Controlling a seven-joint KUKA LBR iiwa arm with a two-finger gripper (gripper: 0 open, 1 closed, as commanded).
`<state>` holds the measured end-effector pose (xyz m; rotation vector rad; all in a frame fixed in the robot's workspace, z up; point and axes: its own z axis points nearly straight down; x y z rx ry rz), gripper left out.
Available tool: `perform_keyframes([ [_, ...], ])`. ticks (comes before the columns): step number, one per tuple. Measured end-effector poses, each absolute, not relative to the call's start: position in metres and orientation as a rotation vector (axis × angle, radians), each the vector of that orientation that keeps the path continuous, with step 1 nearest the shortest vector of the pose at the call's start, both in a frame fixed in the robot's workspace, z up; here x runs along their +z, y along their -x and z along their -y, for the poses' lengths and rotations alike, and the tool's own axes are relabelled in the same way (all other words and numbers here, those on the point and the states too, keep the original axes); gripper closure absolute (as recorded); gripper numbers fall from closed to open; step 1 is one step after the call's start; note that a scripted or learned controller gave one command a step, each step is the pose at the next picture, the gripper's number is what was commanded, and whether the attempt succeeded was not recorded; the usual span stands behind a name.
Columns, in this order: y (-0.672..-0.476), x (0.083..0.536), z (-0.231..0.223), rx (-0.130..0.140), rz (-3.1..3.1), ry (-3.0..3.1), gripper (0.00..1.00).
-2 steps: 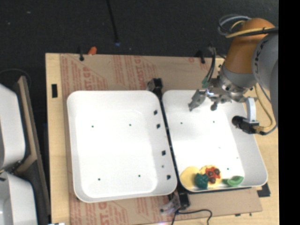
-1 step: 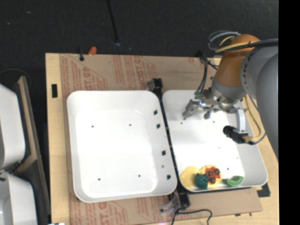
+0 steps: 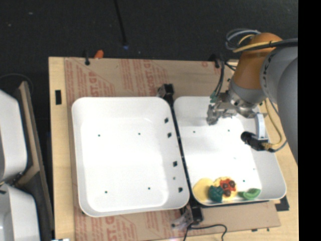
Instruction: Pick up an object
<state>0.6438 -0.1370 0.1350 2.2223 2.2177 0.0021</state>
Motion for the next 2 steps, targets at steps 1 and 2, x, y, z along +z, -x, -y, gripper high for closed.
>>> perform_keyframes([
  [1,-0.649,0.179,0.14,0.004,-2.218,-2.219,1.0],
  [2,-0.65,0.231,0.141,0.005,-2.218,-2.219,1.0],
])
